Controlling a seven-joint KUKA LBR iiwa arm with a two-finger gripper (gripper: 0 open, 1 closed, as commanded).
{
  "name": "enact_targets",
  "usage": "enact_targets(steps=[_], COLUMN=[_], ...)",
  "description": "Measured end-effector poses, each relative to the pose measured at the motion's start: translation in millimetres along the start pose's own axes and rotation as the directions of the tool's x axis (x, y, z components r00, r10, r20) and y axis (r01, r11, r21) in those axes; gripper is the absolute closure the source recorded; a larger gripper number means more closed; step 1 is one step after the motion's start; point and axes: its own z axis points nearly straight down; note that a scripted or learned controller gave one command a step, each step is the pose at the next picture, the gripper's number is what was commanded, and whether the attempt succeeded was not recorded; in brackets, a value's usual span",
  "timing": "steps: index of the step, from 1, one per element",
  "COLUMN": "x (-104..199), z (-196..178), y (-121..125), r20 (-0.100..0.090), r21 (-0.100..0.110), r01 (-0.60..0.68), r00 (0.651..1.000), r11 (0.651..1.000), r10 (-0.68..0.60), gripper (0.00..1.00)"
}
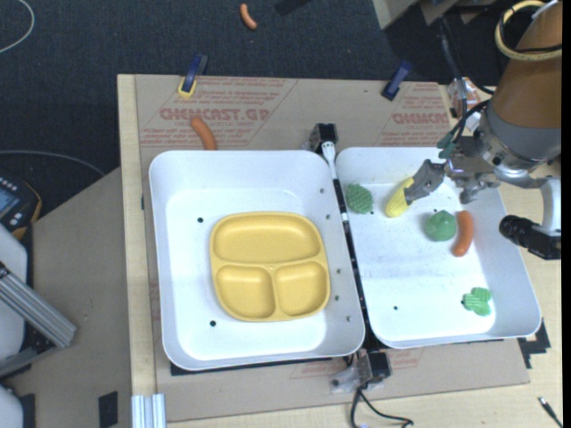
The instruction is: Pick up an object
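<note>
Two pincer (443, 183) fingers spread open above the right bin (508, 315), gripping nothing, beside the yellow corn (398, 201)

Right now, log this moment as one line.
hand: over right bin, fingers spread | yellow toy: at one fingertip, not gripped | yellow tray: left bin

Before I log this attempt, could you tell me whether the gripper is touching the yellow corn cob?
Cannot tell. In the camera view, the gripper overlaps the yellow corn cob, hiding any contact.
</note>
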Motion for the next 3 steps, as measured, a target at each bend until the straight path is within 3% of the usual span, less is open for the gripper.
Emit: enact_targets(steps=[1, 3], x=[0.1, 2.7], z=[-6.1, 120.8], y=[2.1, 0.8], r20=[0.001, 0.0], r21=[-0.012, -0.007], r01=[0.002, 0.002], r00=[1.0, 1.0], r11=[1.0, 1.0], r10=[-0.002, -0.002], gripper=[0.0, 0.0])
